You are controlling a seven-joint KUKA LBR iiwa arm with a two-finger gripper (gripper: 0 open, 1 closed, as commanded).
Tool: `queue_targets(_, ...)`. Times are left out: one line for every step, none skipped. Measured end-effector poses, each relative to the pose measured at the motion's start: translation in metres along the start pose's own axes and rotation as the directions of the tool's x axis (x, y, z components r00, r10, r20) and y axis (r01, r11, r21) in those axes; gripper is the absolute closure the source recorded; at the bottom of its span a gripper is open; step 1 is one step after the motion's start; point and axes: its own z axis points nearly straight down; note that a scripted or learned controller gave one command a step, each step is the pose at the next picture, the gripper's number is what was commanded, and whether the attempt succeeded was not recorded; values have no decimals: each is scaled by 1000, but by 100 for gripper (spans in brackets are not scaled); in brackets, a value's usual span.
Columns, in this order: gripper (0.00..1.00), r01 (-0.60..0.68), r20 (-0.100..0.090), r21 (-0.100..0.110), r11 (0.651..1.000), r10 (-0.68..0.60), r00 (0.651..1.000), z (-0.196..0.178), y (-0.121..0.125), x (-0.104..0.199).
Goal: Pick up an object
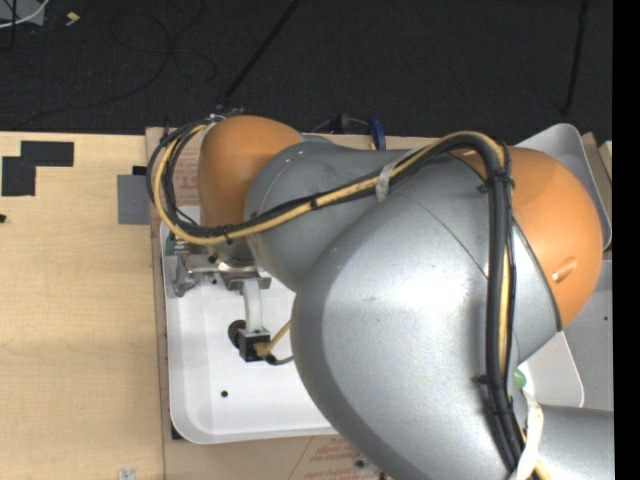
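left bin (196, 408) | small dark speck (224, 394) on white floor | arm (400, 288) above it

A pale wooden table (80, 318) is filling the left side of the frame. Flat black shapes (38, 163) are sitting on its surface at the upper left, and a grey rectangle (131, 198) is lying just right of them, near the table's edge. A white bin (195, 408) is resting at lower centre, its rounded corner showing at the bottom left. A second white bin (600, 338) is showing at the right edge. Brown cardboard (330, 456) with reddish print is peeking out below the first bin. Across the top, a dark floor (300, 38) is stretching from side to side, with a pale cable (25, 8) trailing in the upper left corner.
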Motion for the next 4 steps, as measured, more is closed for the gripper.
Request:
queue_targets(0, -3, -2, -3, 1000, 3, 1000, -1, 20, -19)
queue_targets(100, 5, 0, 1, 1000, -5, 1000, -10, 18, -17)
queue_targets(100, -1, -4, -2, 1000, 1, 1000, 0, 28, 1)
queue_targets(100, 0, -10, -20, 1000, 0, 1000, -170, 31, 1)
